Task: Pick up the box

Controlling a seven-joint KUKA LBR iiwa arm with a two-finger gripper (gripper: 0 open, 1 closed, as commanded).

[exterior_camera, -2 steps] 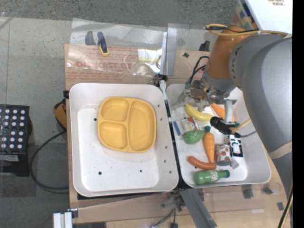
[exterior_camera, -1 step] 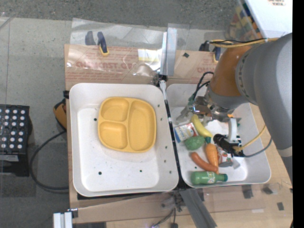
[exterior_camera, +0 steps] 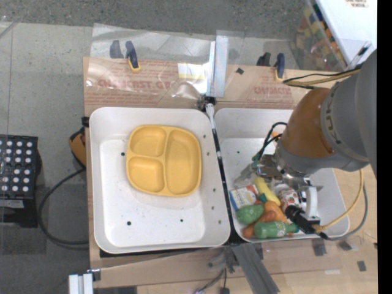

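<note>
Box [exterior_camera: 244, 196] lies in right bin [exterior_camera: 236, 127], left of toy pile, touching green piece [exterior_camera: 250, 214]. Tool [exterior_camera: 269, 175] low over pile; grip state: cannot tell. Centre on box alone before you close.

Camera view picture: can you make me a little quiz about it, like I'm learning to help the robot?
1. True or false: the yellow tray lies in the left bin.
2. How many sections does the yellow tray have? A) two B) three C) five
3. Fill in the missing word: the pile of small items lies in the ____ bin, under the robot arm.

Key: 1 true; 2 B; 3 right.
</note>
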